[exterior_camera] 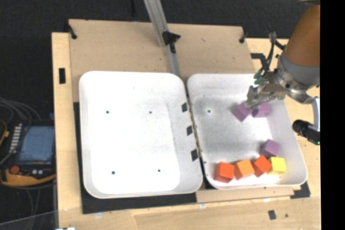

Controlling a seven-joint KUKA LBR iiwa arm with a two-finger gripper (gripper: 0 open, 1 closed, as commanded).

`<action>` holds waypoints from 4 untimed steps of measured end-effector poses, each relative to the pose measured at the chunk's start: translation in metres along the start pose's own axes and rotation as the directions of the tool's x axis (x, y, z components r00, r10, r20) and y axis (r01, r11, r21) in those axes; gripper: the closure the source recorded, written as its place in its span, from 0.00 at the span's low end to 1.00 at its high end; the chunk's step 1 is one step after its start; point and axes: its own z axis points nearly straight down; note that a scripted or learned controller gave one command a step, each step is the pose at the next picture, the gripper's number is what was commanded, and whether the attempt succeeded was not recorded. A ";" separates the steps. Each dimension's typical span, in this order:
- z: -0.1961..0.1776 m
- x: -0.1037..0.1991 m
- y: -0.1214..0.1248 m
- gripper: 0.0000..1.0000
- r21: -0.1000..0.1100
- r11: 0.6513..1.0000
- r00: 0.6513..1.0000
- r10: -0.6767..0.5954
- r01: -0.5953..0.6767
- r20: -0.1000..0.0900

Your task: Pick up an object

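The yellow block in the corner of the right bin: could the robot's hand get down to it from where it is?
Probably yes, but awkwardly. The yellow block lies uncovered, yet it sits close to the bin's wall, with a red block touching one side. The hand hovers over two purple blocks farther back.

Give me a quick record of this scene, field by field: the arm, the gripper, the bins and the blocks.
arm: reaches in from the right, over the right bin
gripper: low over two purple blocks near the bin's far side; grasp unclear
front row: red-orange block, orange block, red-orange block, yellow block
lone purple block: just behind the row
left bin: white, beside the right bin
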 end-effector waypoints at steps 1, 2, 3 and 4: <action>-0.034 -0.001 0.001 1.00 0.003 1.000 1.000 -0.001 0.001 -0.001; -0.034 0.049 0.004 1.00 0.008 1.000 1.000 -0.004 0.004 -0.003; -0.009 0.100 0.007 1.00 0.010 1.000 1.000 -0.004 0.004 -0.004; 0.012 0.150 0.002 1.00 0.010 1.000 1.000 -0.004 0.004 -0.004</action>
